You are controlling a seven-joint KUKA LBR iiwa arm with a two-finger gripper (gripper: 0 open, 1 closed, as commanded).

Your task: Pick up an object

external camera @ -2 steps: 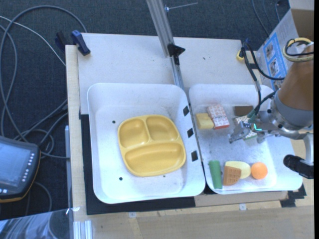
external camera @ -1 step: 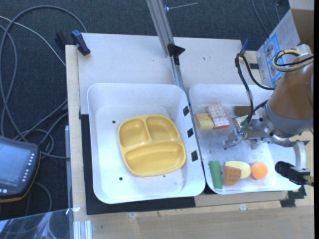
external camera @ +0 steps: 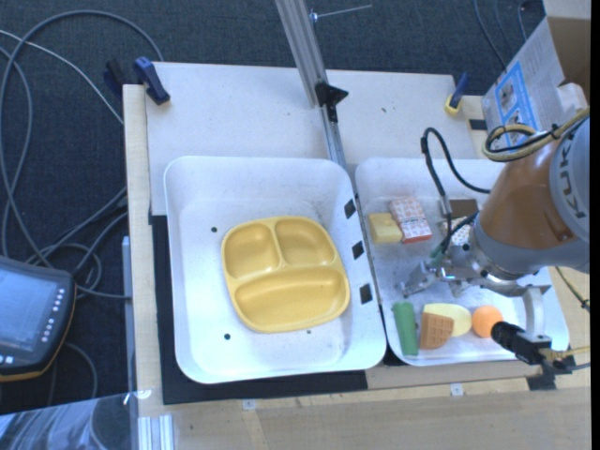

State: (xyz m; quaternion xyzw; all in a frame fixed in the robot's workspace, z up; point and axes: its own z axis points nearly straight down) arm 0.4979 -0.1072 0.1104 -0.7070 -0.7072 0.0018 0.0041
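currently we're in the approach step, gripper (external camera: pixel 439 272) low over the right bin (external camera: pixel 375 181), finger state can't tell, nothing visibly held; candidates sit just below it, waffle piece (external camera: pixel 435 329) and green cylinder (external camera: pixel 404 328), so next we need a centered descent.

In my right bin a pale yellow block (external camera: pixel 382 227) lay at about ten o'clock, touching a red-and-white patterned box (external camera: pixel 411 218) at its three o'clock side. Along the bin's six o'clock edge lay a green cylinder (external camera: pixel 404 327), a tan waffle-textured piece (external camera: pixel 435 330) overlapping a yellow piece (external camera: pixel 457 318), and an orange ball (external camera: pixel 487 322). A yellow divided plate (external camera: pixel 284 273) sat flat in the middle of my left bin.
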